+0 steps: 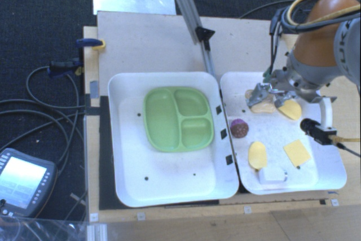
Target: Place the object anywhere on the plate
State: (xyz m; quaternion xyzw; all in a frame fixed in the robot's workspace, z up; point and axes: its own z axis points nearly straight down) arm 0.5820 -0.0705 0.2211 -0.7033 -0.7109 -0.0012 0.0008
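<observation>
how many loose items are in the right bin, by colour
yellow: 3 – oval piece, flat square slice, rounded piece by the gripper
dark purple: 1 – round ball
white: 1 – small block
pale tan: 1 – piece under the gripper
total: 6

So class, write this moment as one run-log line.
claw: over right white bin, by pale food piece | green divided plate: left bin

Two bins sit side by side on the surface (146, 42). The left bin (130, 178) holds a divided plate (177, 118); the right bin (327, 175) holds several small food items, the hand (264, 96) above its far side.
</observation>
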